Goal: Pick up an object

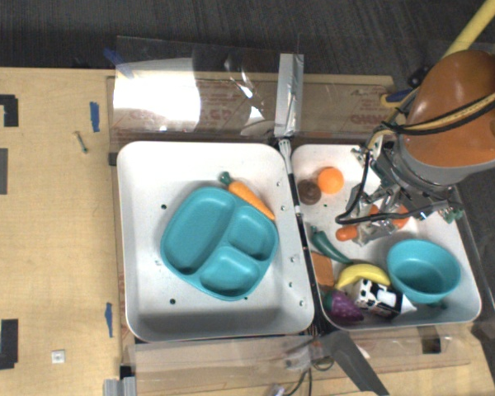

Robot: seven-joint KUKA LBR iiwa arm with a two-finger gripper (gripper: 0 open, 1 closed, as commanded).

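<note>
My gripper [378, 221] hangs low over the middle of the right bin [466, 250], under the orange band of the arm [458, 106]. Small orange pieces [346, 233] lie right beside and under it. An orange ball [331, 180] and a brown round piece [310, 191] sit at the bin's far left. A teal bowl [423, 269] stands just right of and nearer than the gripper. At the bin's near side lie a banana [361, 274], purple grapes [344, 305], a black-and-white toy [379, 298] and a green piece [326, 243].
The left bin [140, 180] holds a teal divided plate [219, 242] with a carrot [249, 196] resting on its far rim. A metal divider [288, 97] and clear plastic sheet stand behind the bins. Cables [445, 118] loop around the arm's wrist.
</note>
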